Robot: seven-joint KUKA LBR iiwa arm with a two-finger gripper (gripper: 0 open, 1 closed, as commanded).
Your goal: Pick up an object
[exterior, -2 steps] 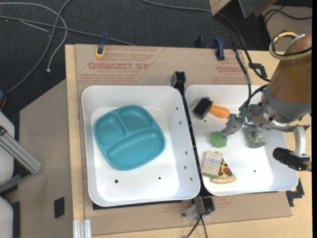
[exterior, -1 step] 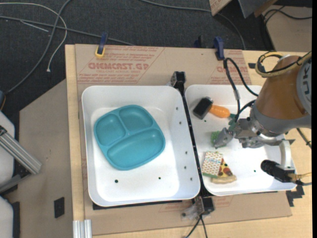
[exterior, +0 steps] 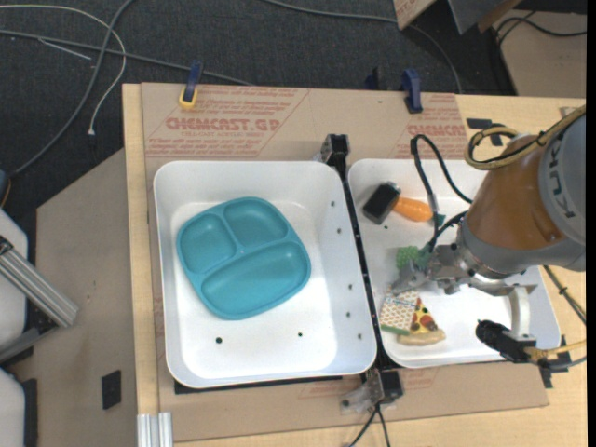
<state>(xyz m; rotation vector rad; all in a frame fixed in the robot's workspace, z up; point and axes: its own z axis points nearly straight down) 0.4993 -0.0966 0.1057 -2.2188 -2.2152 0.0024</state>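
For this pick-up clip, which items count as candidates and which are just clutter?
Job:
- gripper
- green toy
- pizza slice toy
- orange carrot toy
- black block

Lying about:
- teal divided plate
- blue clamps
- loose white cable

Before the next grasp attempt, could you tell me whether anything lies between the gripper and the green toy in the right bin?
Nothing visible does. The gripper is right at the green toy; the pizza slice lies nearer the front wall, and the black block and carrot sit behind.

The gripper (exterior: 419, 270) is hanging over the right bin (exterior: 549, 329), a green toy (exterior: 407, 257) touching it, a pizza slice (exterior: 411, 318) just below.
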